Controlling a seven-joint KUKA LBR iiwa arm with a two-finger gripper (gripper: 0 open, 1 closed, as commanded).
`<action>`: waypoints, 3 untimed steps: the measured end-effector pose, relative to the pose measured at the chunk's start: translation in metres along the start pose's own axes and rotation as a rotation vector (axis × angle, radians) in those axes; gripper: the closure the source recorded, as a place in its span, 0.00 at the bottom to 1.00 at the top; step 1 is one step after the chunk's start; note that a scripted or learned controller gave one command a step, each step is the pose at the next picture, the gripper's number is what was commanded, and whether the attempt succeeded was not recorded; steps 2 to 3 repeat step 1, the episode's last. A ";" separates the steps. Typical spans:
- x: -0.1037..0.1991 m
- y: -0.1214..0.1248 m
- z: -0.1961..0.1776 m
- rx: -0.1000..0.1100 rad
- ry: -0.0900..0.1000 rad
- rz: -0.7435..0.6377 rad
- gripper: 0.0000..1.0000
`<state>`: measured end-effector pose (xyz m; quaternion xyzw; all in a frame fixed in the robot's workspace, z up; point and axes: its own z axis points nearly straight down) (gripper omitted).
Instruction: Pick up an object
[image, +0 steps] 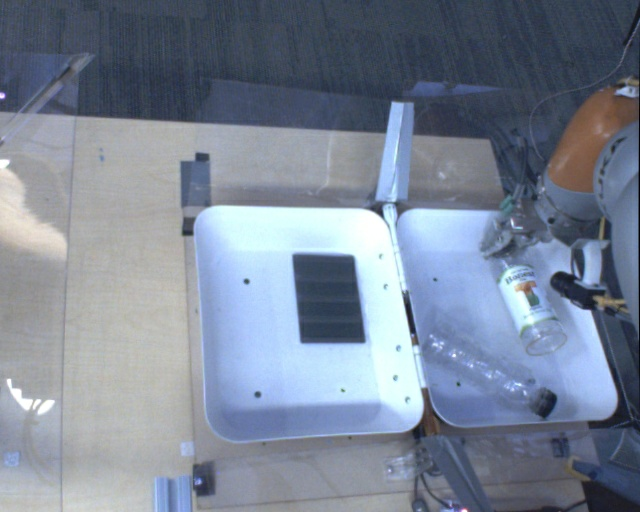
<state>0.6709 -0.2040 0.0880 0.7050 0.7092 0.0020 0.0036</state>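
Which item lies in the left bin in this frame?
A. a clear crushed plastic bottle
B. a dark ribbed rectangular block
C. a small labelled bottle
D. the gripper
B: the dark ribbed rectangular block lies flat near the middle of the left bin; both bottles lie in the right bin.

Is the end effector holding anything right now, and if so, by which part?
Cannot be told. The end effector sits just above the top end of the small labelled bottle in the right bin.

One fixed camera looks down at a slant on the counter (120, 330), taking in both white bins (230, 400).
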 end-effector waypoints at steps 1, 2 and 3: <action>0.062 -0.007 -0.093 -0.001 0.001 -0.180 1.00; 0.062 -0.007 -0.093 -0.001 0.001 -0.180 1.00; 0.062 -0.007 -0.093 -0.001 0.001 -0.180 1.00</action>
